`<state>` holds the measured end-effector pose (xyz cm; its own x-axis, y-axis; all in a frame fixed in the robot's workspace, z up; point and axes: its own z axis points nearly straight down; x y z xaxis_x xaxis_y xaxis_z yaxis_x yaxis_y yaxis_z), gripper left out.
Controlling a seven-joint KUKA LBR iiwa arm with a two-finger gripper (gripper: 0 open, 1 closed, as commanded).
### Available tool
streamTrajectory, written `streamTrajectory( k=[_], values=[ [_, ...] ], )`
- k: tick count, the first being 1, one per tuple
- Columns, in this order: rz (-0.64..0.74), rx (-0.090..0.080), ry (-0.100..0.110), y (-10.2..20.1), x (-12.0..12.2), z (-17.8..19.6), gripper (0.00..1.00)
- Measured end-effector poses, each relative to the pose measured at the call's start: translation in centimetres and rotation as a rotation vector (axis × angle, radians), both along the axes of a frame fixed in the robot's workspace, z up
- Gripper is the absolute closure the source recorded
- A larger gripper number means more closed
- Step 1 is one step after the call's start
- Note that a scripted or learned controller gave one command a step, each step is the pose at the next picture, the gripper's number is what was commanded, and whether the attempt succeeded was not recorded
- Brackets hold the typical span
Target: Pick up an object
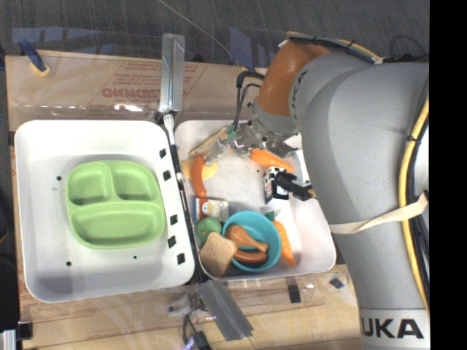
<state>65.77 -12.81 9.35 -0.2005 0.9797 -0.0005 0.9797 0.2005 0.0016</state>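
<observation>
A robot lab: a large grey arm [365, 159] reaches over a wooden bench [95, 319] holding two white bins [29, 195] of toy food.

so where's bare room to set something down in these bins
Left bin: bare floor all around the green divided plate. Right bin: crowded along its lower half by the blue bowl; a small bare patch lies mid-floor above the bowl.

Two white bins [29, 195], one green divided plate [115, 203], one blue bowl [271, 233]

carrot [271, 158] | orange, tapered | lying flat | right bin [321, 243], upper part, by pincer [257, 138]
</observation>
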Motion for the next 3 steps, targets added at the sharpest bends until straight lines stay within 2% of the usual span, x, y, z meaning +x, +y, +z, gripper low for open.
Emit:
streamTrajectory(
  k=[1, 2, 3],
  values=[
    [-0.258, 0.001, 0.002, -0.6, -13.0, -0.1, 0.0],
    [-0.838, 0.003, -0.002, 2.6, -10.8, -0.1, 0.0],
    [-1.093, 0.003, 0.002, 4.1, -13.1, 9.9, 0.0]
  ],
)
